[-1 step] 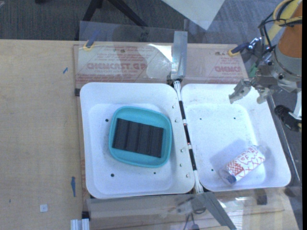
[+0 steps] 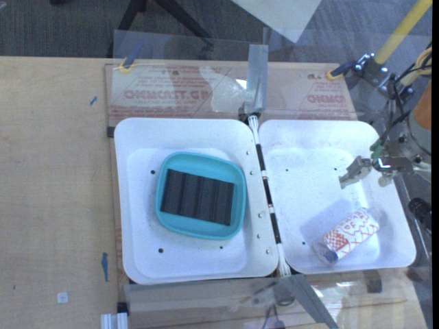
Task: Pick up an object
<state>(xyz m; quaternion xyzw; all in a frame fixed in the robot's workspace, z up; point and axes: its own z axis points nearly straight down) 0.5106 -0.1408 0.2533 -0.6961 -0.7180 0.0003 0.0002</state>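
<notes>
In the right bin (image 2: 302, 149), toward its near corner, you have a small white packet with a red scale-like pattern (image 2: 348, 233), lying flat and slanted, one end showing a bluish-grey tip; it looks soft and crinkled, wrapped rather than rigid. Above and to its right, your gripper (image 2: 358, 171) hangs over the bin's far right side, well apart from the packet and holding nothing; whether its fingers stand wide or narrow you cannot tell at this size. Bare white floor lies open between the packet and the bin's left wall, while the packet sits near the front rim. In the left bin (image 2: 137, 238), a teal rounded-square tray (image 2: 200, 195) rests mid-floor, carrying a dark ribbed block. Both bins are smooth moulded plastic, touching along a centre seam on the pale wooden tabletop (image 2: 48, 184).
</notes>
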